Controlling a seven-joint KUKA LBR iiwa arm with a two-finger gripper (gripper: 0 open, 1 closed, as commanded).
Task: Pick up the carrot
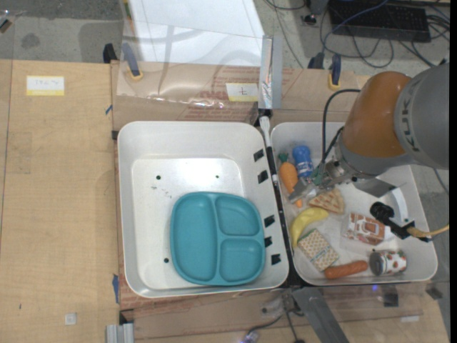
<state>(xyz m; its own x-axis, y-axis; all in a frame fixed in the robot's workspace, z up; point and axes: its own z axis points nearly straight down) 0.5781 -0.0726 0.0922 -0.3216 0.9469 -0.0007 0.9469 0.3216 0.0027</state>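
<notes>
Carrot point(288, 176) lay in right bin point(421, 266) against its left wall, long axis roughly toward the back-left, just left of the gripper point(319, 182), whose grip state I couldn't tell, nothing visibly held.

i'm seeing a teal divided plate point(216, 239) in the white left bin point(136, 191) | i'm seeing an orange carrot point(288, 175) | yellow banana point(305, 224) | blue bottle point(303, 160) | checkered cracker point(318, 249) | grey arm point(428, 120) showing orange band point(375, 116)
</notes>
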